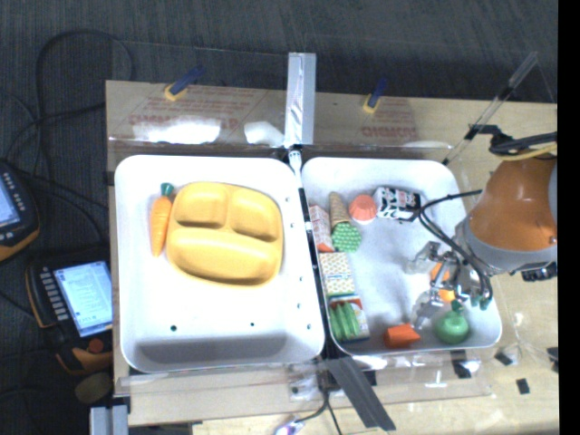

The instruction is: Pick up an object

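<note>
My gripper (422, 288) hangs low over the right side of the right bin (399, 175), below the orange wrist band (515, 208). Its two metal fingers (420, 260) stand apart, so it is open, and only bare bin floor shows between the tips. A green round toy (451, 327) lies just below and to the right of the lower finger. An orange block (401, 335) sits beside it at the bin's front edge. Whether the lower finger touches either one, I cannot tell.
Along the right bin's left wall lie a patterned box (336, 274), green sticks (347, 319), a green ball (346, 237), an orange cup (362, 208) and a black-and-white item (396, 201). The left bin (136, 243) holds a yellow tray (225, 231) and a carrot (160, 221).
</note>
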You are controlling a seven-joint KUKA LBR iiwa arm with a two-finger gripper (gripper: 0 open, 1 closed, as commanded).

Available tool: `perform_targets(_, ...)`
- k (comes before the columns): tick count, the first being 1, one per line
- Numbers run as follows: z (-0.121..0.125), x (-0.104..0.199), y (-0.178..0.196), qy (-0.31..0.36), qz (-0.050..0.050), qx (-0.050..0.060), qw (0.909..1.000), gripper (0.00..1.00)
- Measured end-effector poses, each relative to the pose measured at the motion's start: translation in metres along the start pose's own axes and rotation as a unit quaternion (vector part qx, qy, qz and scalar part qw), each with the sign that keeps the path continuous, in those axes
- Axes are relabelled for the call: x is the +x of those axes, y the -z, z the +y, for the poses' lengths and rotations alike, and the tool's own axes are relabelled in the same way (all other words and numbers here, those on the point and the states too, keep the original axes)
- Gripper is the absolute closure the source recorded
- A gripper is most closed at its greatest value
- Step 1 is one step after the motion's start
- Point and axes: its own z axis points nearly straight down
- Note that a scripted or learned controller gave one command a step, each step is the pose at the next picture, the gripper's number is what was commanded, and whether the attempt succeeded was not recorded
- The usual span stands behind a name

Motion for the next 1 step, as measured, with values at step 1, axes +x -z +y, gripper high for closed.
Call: perform_targets(1, 0.0014, -0.001, 0.0092, 0.001, -0.001, 0.0, 1.0, 1.0)
